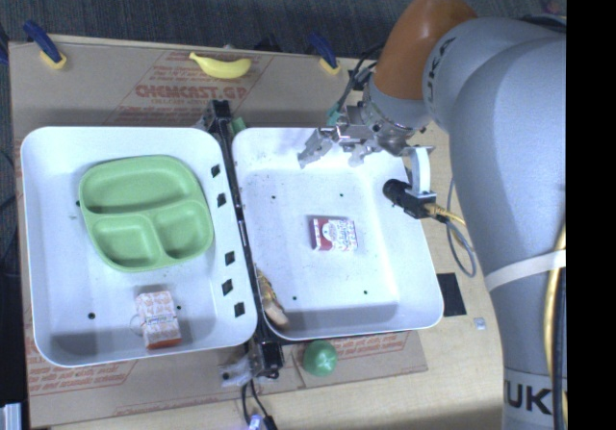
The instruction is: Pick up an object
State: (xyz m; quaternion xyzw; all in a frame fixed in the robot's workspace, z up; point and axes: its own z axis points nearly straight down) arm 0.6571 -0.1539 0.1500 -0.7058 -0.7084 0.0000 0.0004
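Observation:
A small red and white carton [333, 234] lies flat in the middle of the right bin [404, 298]. My gripper [333, 149] hangs over that bin's far edge, above and apart from the carton. Its two fingers [310, 151] are spread open with nothing between them. In the left bin [43, 322] sit a green divided plate [144, 212] and, nearer the front, a small orange and white box [157, 317]. A tan object [270, 305] rests in the right bin's front left corner.
A green ball [320, 358] lies on the bench just in front of the right bin. A yellow banana [221, 63] rests on the cardboard behind the bins. Blue clamps [45, 43] hold the board's far corners. The grey arm [500, 130] covers the right side.

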